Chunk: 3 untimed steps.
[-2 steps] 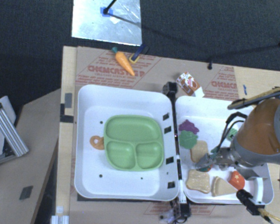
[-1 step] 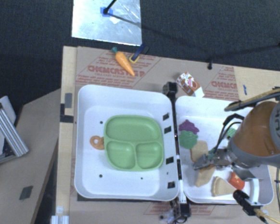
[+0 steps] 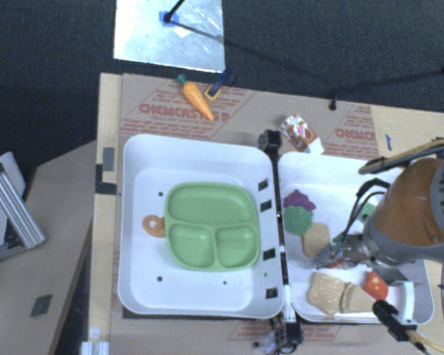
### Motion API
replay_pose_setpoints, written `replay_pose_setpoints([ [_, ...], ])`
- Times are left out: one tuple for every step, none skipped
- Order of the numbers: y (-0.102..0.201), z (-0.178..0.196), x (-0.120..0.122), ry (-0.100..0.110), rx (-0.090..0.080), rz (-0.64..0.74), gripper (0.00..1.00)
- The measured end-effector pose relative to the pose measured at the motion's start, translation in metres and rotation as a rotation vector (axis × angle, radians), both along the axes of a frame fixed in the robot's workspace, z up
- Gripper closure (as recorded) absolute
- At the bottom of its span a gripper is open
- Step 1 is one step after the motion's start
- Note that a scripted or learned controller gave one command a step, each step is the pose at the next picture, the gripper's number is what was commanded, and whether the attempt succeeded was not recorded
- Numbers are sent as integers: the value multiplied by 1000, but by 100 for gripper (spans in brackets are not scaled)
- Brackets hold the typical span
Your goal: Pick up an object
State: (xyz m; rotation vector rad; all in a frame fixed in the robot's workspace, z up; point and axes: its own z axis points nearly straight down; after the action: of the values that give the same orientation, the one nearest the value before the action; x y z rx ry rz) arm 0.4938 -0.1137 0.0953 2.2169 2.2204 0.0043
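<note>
Two white bins sit side by side on the surface (image 3: 112,111). The left bin (image 3: 139,205) holds a green divided plate (image 3: 210,226), with a small orange ring (image 3: 154,226) just beside the plate's left edge. The arm (image 3: 419,204) reaches in over the right bin (image 3: 337,168), its jaws (image 3: 329,256) low among the toys there; whether they are released or clenched I cannot tell. Near them lie a tan bread piece (image 3: 316,239), a green-and-purple toy (image 3: 298,213) to its upper left, two tan pieces (image 3: 337,294) at the near wall and a small red piece (image 3: 375,285) beside those. Behind the bins lie a carrot (image 3: 198,100) and a small packet (image 3: 300,133).
</note>
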Motion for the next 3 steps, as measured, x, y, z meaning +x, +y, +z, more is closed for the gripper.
replay_pose_setpoints([
  [8, 58, -2, -2, 0, 4, 100],
  [8, 123, 1, -4, -1, 3, 100],
  [8, 129, 2, 2, 0, 3, 100],
])
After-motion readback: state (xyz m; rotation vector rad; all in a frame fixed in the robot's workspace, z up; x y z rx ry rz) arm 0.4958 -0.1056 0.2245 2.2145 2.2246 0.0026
